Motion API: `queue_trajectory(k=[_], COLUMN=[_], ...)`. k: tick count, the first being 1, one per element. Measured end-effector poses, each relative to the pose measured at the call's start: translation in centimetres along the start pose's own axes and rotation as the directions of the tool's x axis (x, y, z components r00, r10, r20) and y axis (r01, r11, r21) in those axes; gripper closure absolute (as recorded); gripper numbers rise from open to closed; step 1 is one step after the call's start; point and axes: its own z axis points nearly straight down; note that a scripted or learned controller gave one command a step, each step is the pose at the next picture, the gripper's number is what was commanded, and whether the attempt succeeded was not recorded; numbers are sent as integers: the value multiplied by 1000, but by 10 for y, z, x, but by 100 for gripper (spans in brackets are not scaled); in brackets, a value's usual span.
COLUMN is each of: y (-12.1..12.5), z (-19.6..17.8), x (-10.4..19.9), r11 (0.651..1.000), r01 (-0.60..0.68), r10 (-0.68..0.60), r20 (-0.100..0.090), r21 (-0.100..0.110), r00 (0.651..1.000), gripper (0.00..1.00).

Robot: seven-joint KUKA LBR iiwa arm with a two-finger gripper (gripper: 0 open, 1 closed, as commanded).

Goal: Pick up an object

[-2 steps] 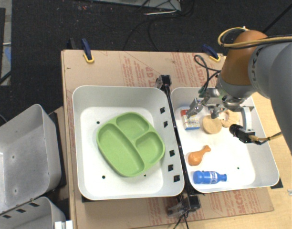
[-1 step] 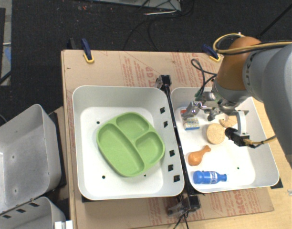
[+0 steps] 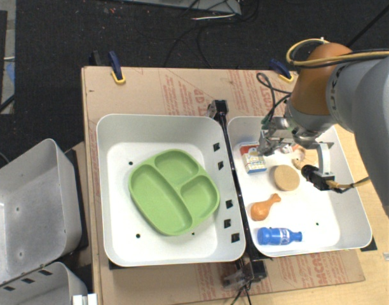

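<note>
Pincer (image 3: pixel 266 146) hangs low at right bin's (image 3: pixel 347 234) far-left corner, right over small carton (image 3: pixel 254 163); can't tell its state. Carton touching or just under the tip, long axis toward the bin's near edge. Round tan disc (image 3: pixel 286 177) just beside.

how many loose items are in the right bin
4, maybe more hidden under the claw: a box at the upper left, a tan disc mid-bin, an orange drumstick below, a blue bottle nearest the front.

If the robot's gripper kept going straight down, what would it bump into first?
Probably the small box in the right bin. The gripper points down just above it, though from this slanted view the depth is hard to judge.
</note>
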Motion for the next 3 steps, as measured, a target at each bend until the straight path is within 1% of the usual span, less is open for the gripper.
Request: queue_trajectory(k=[1, 2, 3], y=[6, 16, 12], z=[-44, -92, -137], x=[1, 7, 6], r11=[1000, 1000, 1000], r01=[2, 4, 3], r10=[-2, -4, -3], r20=[-1, -1, -1], r21=[15, 13, 14], r00=[1000, 1000, 1000], gripper=[100, 100, 100])
